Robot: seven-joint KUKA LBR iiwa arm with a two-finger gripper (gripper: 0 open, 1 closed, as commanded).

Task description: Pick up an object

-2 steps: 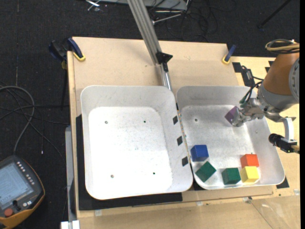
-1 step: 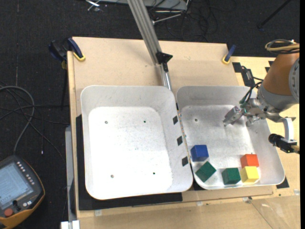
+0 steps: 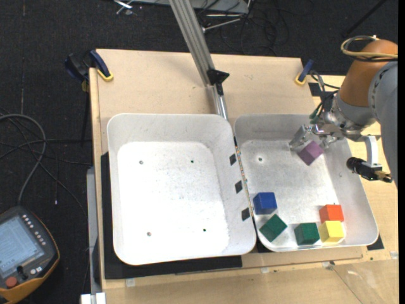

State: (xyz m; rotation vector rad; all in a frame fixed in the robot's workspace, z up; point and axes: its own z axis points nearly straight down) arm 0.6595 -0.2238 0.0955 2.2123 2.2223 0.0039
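Note:
In the right bin (image 3: 354, 195), my gripper (image 3: 309, 143) hangs over the upper middle, reaching in from the right. A purple block (image 3: 310, 152) sits tilted between its fingertips, and the fingers are shut on it. Along the bin's front lie a blue cube (image 3: 264, 202), a dark green cube (image 3: 273, 227), a green cube (image 3: 307, 233), a yellow cube (image 3: 332, 231) and an orange cube (image 3: 331, 213).
The left bin (image 3: 126, 132) lies beside the right one, their rims meeting near the middle. A slanted metal pole (image 3: 196, 40) runs down to the bench behind the bins. Clamps (image 3: 101, 65) grip the bench's back corners.

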